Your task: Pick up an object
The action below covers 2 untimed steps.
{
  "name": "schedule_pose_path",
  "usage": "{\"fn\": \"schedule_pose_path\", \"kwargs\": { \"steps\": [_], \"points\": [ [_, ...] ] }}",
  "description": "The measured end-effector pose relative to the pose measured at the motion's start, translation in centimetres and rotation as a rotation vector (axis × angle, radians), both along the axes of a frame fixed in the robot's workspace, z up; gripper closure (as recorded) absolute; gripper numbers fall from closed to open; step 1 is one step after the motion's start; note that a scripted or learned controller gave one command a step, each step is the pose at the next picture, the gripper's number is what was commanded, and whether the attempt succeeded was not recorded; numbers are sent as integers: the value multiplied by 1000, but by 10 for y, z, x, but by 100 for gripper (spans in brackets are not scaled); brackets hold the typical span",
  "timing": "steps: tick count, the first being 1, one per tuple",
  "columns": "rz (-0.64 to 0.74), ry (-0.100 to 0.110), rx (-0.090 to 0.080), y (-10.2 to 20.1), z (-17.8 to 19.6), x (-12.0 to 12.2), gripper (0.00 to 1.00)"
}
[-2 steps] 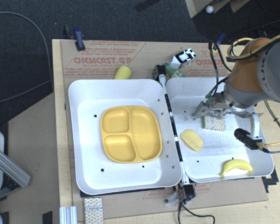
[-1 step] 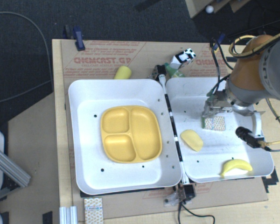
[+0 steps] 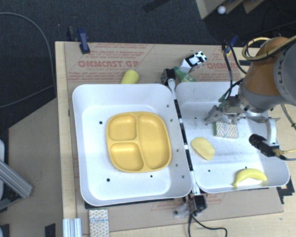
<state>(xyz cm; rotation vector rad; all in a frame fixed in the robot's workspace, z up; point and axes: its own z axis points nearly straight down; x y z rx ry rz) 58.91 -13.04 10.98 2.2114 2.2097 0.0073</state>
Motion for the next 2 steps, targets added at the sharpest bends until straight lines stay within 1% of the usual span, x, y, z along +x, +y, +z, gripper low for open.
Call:
{"fn": "schedule_pose_path", "kwargs": {
  "steps": [1, 2],
  "points": [
    [0, 5, 3, 2, -20, -2, 0],
    [1, 12, 6, -37, 5, 7, 0]
  ]
}}
